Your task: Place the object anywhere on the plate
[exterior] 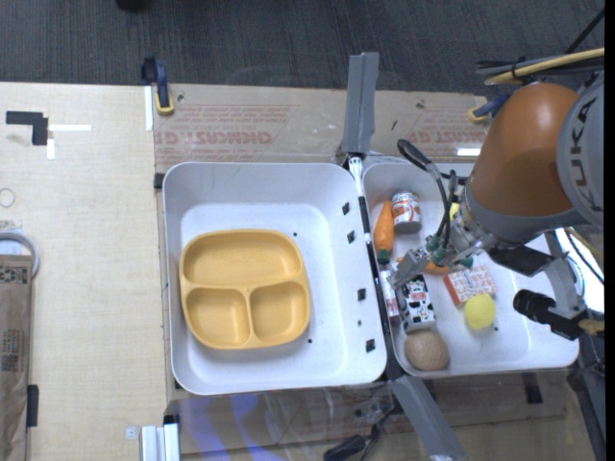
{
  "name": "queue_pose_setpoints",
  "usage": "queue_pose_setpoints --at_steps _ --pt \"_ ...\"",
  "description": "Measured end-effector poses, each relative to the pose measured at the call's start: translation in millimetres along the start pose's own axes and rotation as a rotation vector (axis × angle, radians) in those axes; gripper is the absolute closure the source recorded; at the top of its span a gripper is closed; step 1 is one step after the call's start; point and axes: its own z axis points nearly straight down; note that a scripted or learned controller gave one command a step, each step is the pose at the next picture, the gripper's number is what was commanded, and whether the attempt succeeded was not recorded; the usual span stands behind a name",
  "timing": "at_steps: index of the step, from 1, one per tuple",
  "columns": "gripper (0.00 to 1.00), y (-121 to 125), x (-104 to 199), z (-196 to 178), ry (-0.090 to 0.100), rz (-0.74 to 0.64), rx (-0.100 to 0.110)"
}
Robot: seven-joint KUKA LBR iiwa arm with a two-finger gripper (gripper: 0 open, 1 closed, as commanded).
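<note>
Hovering low in the right bin (pixel 538 353), gripper (pixel 415 265) right over the black-and-white carton (pixel 417 303), with finger state impossible to tell from this slant. Looks light, stiff and boxy, likely a bit slick on its printed faces, so best pinched across the narrow flat sides near the middle. Still waiting in the left bin (pixel 192 344): yellow plate (pixel 245 288).

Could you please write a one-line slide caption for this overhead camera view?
Claw hovers over the right bin of toy food beside a carrot; the yellow plate waits in the left bin.
</note>
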Motion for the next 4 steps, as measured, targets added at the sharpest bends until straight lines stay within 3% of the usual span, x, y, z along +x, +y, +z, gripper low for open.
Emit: queue_pose_setpoints --at_steps 1,2,3,4 --pt "1.0 1 -1 -9 -0.001 -0.001 0.0" --pt "1.0 74 -5 -40 -0.002 0.341 0.0" --pt "1.0 46 109 13 -0.002 0.318 0.002" --pt "1.0 107 134 107 -0.001 0.369 -0.004"
